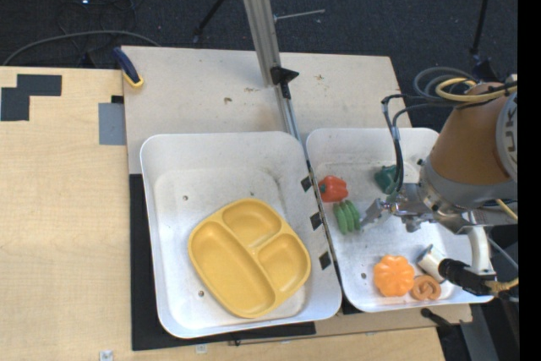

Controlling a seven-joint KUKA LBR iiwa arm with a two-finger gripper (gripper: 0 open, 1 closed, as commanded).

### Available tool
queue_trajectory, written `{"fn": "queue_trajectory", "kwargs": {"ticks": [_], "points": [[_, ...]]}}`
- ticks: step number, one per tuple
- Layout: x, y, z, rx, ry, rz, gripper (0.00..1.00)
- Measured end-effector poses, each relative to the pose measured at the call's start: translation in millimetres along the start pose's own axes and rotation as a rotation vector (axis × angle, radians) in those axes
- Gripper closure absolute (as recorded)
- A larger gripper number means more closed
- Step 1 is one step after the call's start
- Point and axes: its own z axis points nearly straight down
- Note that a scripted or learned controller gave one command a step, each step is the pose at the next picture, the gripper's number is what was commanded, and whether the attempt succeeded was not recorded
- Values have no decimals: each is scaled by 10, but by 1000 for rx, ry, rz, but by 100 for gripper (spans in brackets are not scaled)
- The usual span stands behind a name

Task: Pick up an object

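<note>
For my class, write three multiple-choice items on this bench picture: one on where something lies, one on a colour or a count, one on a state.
1. Where does the yellow divided plate lie?
A. in the left bin
B. in the right bin
C. on the wooden bench top

2. How many compartments does the plate have?
A. two
B. three
C. five

3. What lies in the plate?
A. a green toy
B. an orange toy
C. nothing

Answers: 1 A, the plate rests inside the left bin. 2 B, its ridges split it into three wells. 3 C, all three wells show bare yellow; the orange pumpkin toy and green toy lie in the right bin.
</note>
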Motion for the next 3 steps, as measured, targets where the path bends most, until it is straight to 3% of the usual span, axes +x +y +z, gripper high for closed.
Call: {"fn": "queue_trajectory", "kwargs": {"ticks": [1, 2, 3], "points": [[-44, 2, 631, 1, 0, 1, 0], [-55, 14, 500, -2, 0, 6, 100], [-72, 63, -124, -12, -3, -1, 100]]}}
